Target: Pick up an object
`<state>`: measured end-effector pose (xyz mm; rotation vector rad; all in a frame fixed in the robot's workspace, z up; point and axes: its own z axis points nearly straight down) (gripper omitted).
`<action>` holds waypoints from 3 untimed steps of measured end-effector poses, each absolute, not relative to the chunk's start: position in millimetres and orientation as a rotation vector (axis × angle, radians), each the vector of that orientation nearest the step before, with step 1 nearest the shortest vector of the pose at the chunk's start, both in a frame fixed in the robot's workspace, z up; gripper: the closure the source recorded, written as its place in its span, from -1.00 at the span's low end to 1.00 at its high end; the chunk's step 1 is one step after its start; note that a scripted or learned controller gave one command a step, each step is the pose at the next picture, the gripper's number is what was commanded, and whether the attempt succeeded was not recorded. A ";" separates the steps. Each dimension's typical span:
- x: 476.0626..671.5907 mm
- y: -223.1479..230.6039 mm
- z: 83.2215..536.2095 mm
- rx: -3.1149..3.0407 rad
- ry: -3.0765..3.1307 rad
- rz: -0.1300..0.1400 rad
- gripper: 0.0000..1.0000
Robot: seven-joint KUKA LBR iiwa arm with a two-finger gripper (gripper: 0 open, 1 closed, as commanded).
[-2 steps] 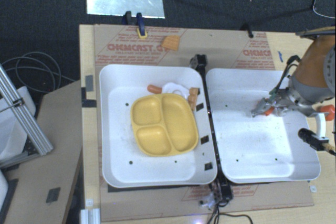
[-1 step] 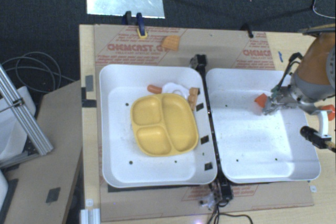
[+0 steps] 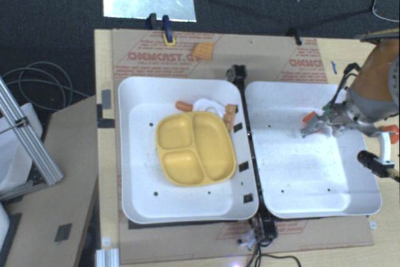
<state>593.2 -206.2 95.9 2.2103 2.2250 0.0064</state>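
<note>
Gripper [image 3: 310, 129] sits low over the right bin [image 3: 294, 197], upper-middle area, arm coming in from the right edge. Can't tell whether it's gripping anything. A small orange object [image 3: 309, 116] is right at the tip, touching or just beside it; too small to say if it's actually between the tips. The orange band [image 3: 377, 77] of the arm is at the far right, above the bin's right wall.

Left bin [image 3: 134, 197] holds a yellow divided plate [image 3: 195, 149], three compartments, lying flat near centre. Just above the plate's top edge: an orange sausage-shaped piece [image 3: 183, 106], a white item [image 3: 208, 107] partly hidden by the plate, and a small tan block [image 3: 230, 114] near the bin's right wall.

Both bins sit on a cardboard sheet [image 3: 300, 59]. A tan wedge [image 3: 203, 50] lies on the cardboard above the left bin, well apart from the bins' contents.
</note>
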 end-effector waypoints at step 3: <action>624.4 -119.4 113.5 2.209 2.234 0.005 1.00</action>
